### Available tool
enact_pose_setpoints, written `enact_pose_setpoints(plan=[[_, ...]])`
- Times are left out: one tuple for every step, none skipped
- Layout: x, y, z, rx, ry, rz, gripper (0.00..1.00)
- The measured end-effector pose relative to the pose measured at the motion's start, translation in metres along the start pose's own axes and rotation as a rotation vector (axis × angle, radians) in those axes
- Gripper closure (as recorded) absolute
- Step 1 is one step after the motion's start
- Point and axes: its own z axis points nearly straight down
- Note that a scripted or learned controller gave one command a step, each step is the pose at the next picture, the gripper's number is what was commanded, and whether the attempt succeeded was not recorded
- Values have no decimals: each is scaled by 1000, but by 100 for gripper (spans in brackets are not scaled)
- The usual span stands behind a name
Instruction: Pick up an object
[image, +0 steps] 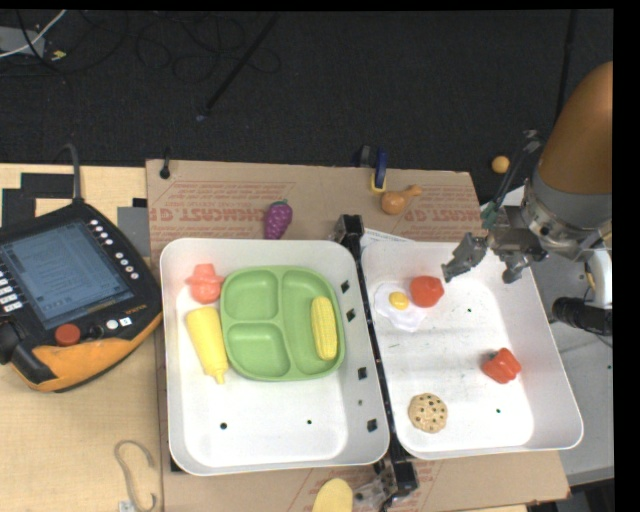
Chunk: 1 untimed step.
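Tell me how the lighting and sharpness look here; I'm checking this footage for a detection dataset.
Camera view: even, soft light, with faint shadows under the cookie and the green tray; the white bins read bright without harsh glare; the dark backdrop loses detail; the gripper looks slightly soft.

Green tray (262, 345); yellow corn (324, 328); red tomato (427, 291); speckled tan cookie (428, 412).

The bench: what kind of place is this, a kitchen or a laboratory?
Probably a robot lab, not a kitchen. The food is toys: corn in a green tray, a cookie. A robot arm reaches over the white bins, and a control pendant lies nearby.
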Motion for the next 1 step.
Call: enact_pose_setpoints(plan=[[0, 2, -7, -11, -1, -2, 0]])
